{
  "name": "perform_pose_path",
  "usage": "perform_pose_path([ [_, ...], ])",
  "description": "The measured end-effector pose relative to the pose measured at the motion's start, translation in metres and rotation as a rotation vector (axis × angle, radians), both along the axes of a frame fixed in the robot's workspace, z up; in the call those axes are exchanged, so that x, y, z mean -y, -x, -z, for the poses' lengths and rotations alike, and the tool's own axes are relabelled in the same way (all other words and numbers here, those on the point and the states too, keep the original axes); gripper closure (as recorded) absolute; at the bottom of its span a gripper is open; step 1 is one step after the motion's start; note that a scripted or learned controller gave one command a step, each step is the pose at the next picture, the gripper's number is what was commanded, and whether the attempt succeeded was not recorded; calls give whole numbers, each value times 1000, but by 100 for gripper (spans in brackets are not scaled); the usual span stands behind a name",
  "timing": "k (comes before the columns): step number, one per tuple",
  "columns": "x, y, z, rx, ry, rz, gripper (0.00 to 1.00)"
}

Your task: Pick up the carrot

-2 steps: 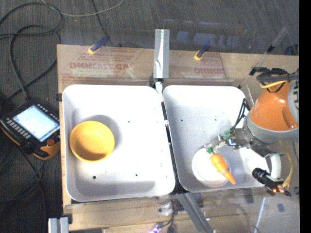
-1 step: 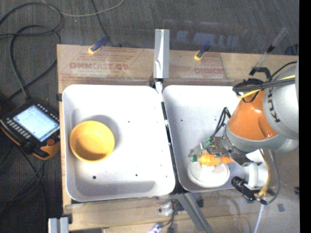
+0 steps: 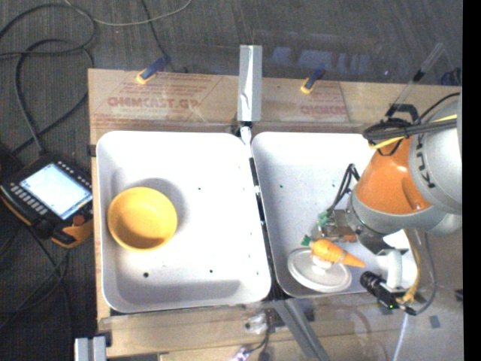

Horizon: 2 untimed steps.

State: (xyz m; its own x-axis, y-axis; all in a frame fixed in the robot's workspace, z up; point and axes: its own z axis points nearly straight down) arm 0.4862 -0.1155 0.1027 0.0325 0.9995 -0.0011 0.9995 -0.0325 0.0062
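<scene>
The carrot (image 3: 336, 253) is orange with a small green top at its left end, and its tip points right. It lies across the upper edge of a round white plate (image 3: 319, 272) in the front part of the right bin (image 3: 301, 171). My gripper (image 3: 337, 234) is directly over the carrot's thick end, touching or nearly touching it, under the orange wrist band. The arm's bulk hides most of the gripper.
A yellow bowl (image 3: 143, 217) sits in the left bin (image 3: 210, 164), at its left side. The divider between the bins runs just left of the plate. The arm covers the right bin's right half. Cables and a handheld pendant (image 3: 49, 194) lie left of the bench.
</scene>
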Motion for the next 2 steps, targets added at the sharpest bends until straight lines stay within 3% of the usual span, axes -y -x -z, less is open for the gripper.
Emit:
perform_pose_path([
  [1,-52,3,-80,-9,-1,33,100],
  [2,-46,-21,-129,-9,0,-127,100],
])
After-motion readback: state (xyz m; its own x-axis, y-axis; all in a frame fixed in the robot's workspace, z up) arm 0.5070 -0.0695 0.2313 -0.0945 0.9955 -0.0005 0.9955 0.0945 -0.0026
